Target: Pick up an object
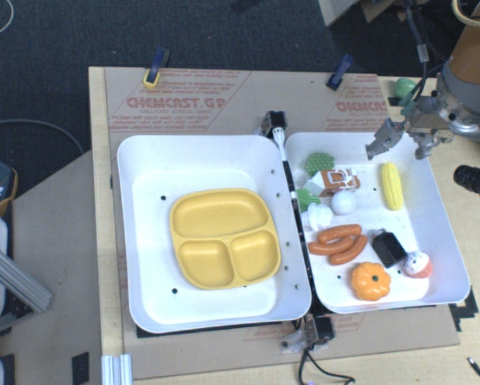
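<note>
I see my claw (404, 139) spread wide, holding nothing, above the right bin (449, 239), near smooth yellow corn (392, 185) and round orange pumpkin (370, 281).

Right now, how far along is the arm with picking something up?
Nothing looks done: the corn cob, sausages and pumpkin all lie in the right bin. In hand: the gripper is open above that bin's far edge, holding nothing. Left: descend, close on an item, lift.
</note>
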